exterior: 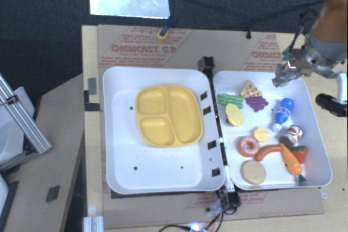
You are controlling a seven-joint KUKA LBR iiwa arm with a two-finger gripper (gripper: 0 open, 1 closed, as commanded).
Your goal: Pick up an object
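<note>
Starting at the left, you have the left bin [117, 133] carrying just a yellow divided tray [168, 115], so nothing there is a likely target; your risk lies across the black divider [216, 127], in the right bin [321, 163], where the toys crowd together. Nearest the divider sit the green bean pods [230, 99] and a yellow slice [234, 115], touching or nearly so, with a cracker wedge [250, 88] and purple grapes [256, 102] just beyond them; a closing grasp on any one could drag a neighbour or pinch two at once. Further toward you, the pink donut [248, 145], the orange sausage [266, 151] and the tan cookie [253, 172] lie flat and low, so fingertips may skate over them and come up with nothing. To the right, the blue bottle [283, 112], a small ball [294, 133] and the carrot [291, 159] are rounded and would probably roll or squirt out sideways under pressure. Your hand [283, 75] hovers over the bin's far right corner, above the rim, and nothing is visibly in it; you cannot tell from this angle how wide it stands. Descending from there, watch for striking the bin wall rather than reaching an object.
</note>
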